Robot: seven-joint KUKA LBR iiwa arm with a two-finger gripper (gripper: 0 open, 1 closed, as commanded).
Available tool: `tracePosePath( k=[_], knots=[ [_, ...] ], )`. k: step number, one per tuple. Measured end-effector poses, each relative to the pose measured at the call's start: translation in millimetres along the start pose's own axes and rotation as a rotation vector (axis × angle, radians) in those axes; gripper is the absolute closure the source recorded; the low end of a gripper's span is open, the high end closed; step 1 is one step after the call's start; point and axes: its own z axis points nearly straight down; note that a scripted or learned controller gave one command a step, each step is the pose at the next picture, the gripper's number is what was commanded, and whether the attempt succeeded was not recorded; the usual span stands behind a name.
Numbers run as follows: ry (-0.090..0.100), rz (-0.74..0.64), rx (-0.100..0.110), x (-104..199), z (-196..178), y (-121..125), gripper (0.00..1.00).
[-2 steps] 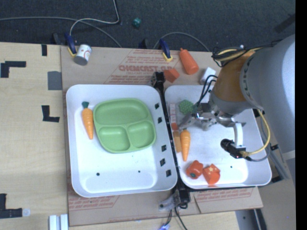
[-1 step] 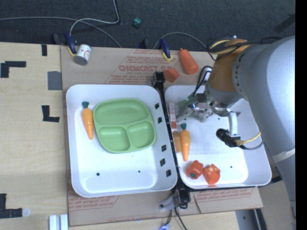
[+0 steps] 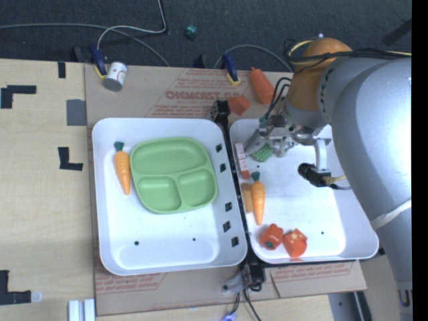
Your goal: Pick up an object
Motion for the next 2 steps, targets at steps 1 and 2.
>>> tracePosePath(
  k=[1,2],
  knots=[
    [0.011,-0.004,-0.008,-17.0,-0.3,2.7,0.00],
    [0.009,-0.005,-0.005,-16.7,-9.0,1.9,1.00]
  ],
)
